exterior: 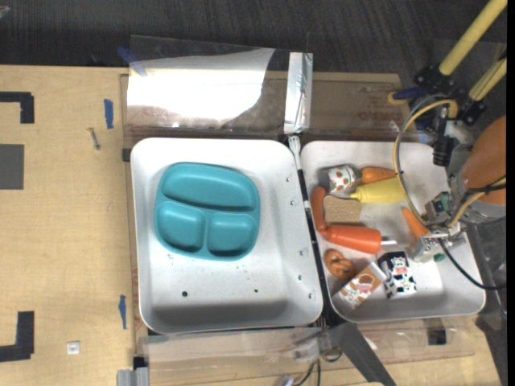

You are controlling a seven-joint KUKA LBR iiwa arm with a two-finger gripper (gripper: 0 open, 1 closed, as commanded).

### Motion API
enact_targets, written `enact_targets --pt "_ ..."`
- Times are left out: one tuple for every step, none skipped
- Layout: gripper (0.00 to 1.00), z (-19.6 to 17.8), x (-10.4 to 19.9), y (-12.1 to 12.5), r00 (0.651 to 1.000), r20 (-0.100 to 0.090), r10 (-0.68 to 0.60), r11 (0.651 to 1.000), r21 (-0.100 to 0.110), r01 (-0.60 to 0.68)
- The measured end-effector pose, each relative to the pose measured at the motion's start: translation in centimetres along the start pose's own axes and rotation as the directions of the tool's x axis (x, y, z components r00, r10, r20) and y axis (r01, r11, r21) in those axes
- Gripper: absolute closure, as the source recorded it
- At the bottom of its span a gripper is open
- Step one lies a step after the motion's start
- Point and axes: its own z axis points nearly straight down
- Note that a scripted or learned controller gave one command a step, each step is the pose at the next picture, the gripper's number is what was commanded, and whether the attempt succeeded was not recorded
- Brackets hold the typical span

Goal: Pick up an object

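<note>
I see the gripper point(434, 236) low over the right bin point(463, 296), beside an orange carrot point(354, 237); I cannot tell how its fingers stand.

A robotics lab bench. A plywood benchtop point(64, 240) carries black tape marks point(18, 107) well left of the gripper point(430, 240), and two white bins point(217, 304) sit fixed side by side. Clear plastic sheeting point(201, 87) is taped behind them, and loose cables point(418, 127) hang just above the gripper.
</note>
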Motion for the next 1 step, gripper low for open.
enact_targets --pt "0.0 -0.07 -1.85 -0.39 1.0 0.022 -0.019 1.0 -0.001 0.019"
